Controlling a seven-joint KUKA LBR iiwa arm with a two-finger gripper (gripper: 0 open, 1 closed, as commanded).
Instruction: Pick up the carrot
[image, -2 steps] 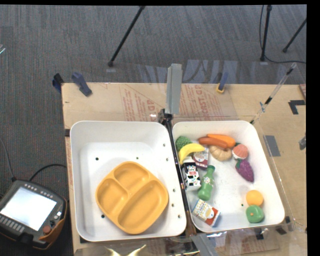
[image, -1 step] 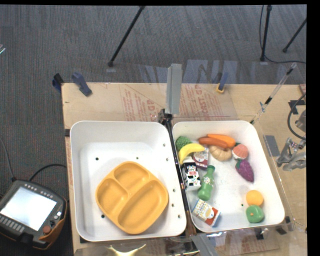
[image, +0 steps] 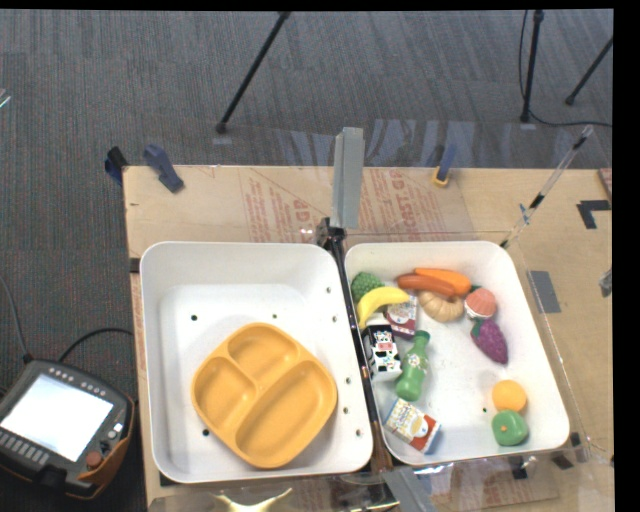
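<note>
Carrot (image: 437, 279): orange, lying on its side at the far end of the right bin, resting on the croissant, its tip pointing toward the banana.
Right bin (image: 535, 330): white and shallow, the landmark for what follows; it holds all the toy food.
Croissant (image: 441, 305): tan, just nearer than the carrot and touching it.
Banana (image: 381, 300): yellow, by the bin's left wall, beside a green leafy piece (image: 366, 285).
Grapes (image: 490, 341): purple, toward the bin's right side, just below a pink round piece (image: 481, 302).
Green bottle (image: 413, 368): near the bin's middle, beside a cow-print carton (image: 381, 352).
Orange and green fruits (image: 509, 411): at the bin's near right corner.
Left bin (image: 160, 330): touching the right bin's left wall; holds a yellow divided plate (image: 264, 393).
Gripper: cannot tell its state from this view.
</note>
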